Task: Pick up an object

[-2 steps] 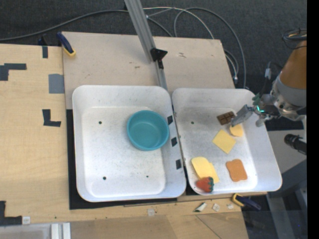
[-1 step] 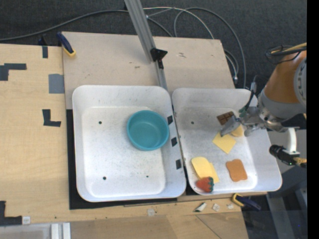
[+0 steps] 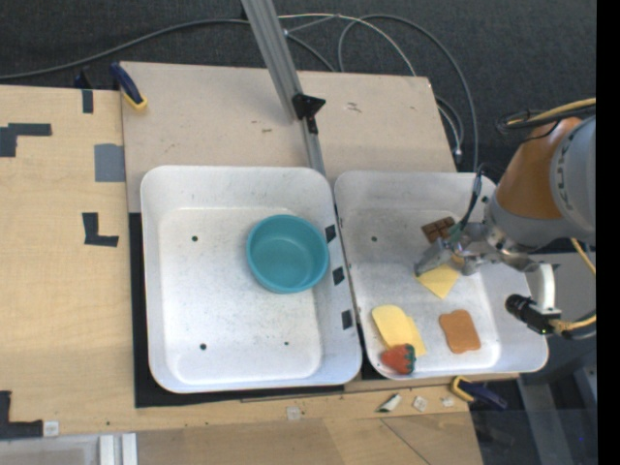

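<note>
The gripper [image 3: 438, 258] hovers right of center over the right bin [image 3: 368, 201], beside a yellow wedge [image 3: 439, 282]; its grip cannot be told. The wedge looks light and soft, best pinched across its flat sides.

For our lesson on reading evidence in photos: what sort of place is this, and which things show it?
Probably a robotics lab bench: a robot arm reaches into a white bin of toy food, loose cables trail behind, and tape marks the board.
</note>
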`<state>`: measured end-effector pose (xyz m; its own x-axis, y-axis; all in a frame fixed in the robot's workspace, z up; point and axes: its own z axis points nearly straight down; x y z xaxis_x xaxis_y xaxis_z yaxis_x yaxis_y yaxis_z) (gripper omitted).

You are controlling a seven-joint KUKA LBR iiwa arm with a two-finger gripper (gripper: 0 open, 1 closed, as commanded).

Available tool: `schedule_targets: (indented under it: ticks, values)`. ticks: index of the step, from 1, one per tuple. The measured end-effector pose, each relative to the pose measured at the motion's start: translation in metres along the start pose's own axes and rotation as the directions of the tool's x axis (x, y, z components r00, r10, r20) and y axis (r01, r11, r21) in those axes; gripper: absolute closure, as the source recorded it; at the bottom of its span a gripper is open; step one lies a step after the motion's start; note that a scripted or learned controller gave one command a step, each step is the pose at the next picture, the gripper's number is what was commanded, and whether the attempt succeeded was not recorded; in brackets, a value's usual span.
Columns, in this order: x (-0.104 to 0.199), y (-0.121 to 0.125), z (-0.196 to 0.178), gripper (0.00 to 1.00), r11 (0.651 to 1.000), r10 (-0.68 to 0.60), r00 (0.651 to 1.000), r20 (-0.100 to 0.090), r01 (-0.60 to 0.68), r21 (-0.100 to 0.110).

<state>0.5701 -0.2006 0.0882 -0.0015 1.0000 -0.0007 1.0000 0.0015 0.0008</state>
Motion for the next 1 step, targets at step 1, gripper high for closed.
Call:
schedule_targets:
  ticks: [1]
  values:
    - [0.0004, 0.0004, -0.0117, 1.0, 1.0, -0.002, 1.0, 0.0, 0.002, 0.0]
